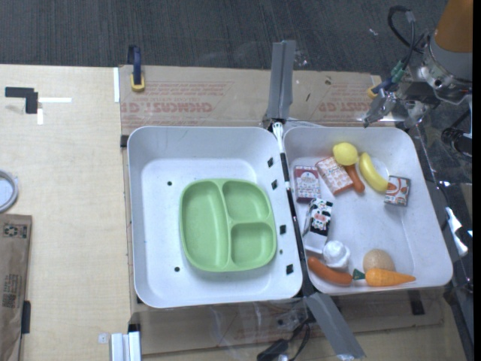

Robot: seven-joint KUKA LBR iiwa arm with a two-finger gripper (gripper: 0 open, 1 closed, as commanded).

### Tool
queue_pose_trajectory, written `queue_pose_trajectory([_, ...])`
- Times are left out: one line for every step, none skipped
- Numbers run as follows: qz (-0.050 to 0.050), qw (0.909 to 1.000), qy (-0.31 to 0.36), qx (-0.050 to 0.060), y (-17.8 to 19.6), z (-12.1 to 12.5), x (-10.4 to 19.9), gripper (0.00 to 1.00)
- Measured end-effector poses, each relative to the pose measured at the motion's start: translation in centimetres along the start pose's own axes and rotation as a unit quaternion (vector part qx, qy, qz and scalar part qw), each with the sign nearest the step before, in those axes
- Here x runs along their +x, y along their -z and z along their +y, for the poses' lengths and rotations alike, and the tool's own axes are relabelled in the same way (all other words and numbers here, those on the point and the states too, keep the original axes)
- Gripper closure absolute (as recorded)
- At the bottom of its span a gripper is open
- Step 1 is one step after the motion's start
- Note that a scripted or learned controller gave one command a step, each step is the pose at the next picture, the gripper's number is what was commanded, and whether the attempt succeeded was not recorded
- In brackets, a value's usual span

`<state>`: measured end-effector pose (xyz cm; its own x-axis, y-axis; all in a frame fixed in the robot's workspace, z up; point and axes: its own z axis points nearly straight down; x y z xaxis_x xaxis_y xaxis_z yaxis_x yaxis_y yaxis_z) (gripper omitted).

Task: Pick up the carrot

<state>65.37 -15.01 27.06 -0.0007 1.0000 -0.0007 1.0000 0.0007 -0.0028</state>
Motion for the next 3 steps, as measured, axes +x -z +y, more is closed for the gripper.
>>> queue_pose_trajectory([0.0, 0.9954, -0.096, 0.001, -9.6, -5.4, 3.5, 0.0])
queue_pose_trajectory([0.001, 0.9817, -0.19, 0.001, -15.4, -14.3, 4.6, 0.0])
queue_pose_trajectory([0.0, 0.943, -0.333, 0.0, -5.8, -17.6, 1.9, 0.0])
